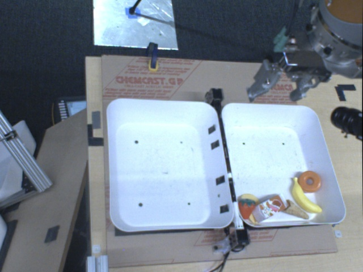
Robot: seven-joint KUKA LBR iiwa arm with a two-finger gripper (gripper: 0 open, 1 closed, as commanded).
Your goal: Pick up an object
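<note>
Nearest the camera, along the front wall of the right bin (317, 123), lies a small huddle of toys; the banana (304, 197) is yellow and curved, lying on its side with its tips pointing up and away; just above its upper end sits an orange ring like a doughnut (309, 181), touching or very nearly touching it; to the left lies a small white packet with red print (268, 208), and at the bin's front left corner a red and yellow round toy (247, 204) rests against the packet; a little tan wedge (295, 211) lies between packet and banana.

My gripper (279, 87) hangs above the far edge of that right bin, well apart from the toys; my two fingers are spread wide, one (261, 81) to the left and one (302, 86) to the right, with nothing between them; the grey wrist and orange band rise behind them at the top right.

Outward from there, the left bin (119, 169) sits beside the right one, joined by a dark clip strip; both rest on a brown board with red lettering (153, 75); beyond it a shiny metal sheet (135, 16) lies on the dark floor.
</note>
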